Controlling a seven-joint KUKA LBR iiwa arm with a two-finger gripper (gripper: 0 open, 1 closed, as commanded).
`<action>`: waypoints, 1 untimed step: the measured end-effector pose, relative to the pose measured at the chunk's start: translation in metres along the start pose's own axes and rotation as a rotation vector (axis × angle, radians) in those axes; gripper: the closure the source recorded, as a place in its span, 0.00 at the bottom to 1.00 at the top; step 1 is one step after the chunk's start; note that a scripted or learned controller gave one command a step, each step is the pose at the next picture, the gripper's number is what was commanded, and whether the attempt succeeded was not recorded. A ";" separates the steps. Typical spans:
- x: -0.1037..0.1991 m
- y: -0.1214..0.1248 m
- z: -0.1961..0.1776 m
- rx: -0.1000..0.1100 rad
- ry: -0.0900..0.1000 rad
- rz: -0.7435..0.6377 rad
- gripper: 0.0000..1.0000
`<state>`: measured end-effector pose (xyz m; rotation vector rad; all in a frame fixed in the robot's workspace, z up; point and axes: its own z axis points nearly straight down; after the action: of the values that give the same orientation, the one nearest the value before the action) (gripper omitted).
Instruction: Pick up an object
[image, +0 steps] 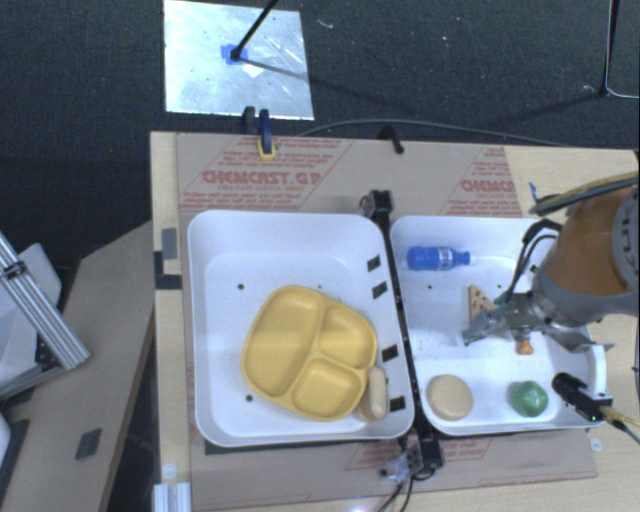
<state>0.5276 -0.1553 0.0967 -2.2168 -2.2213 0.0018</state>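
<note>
I see the gripper (487, 327) low in the right bin (430, 240), just below the pizza slice (478, 298) and near a small orange piece (524, 348), its grip state unclear to me.

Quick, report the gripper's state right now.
Gripper: low in the right bin, beside the small tan wedge; open or closed cannot be told.
</note>
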 end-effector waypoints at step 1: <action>-0.001 0.002 -0.013 -0.005 -0.003 0.000 1.00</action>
<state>0.5292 -0.1567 0.1101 -2.2203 -2.2255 -0.0012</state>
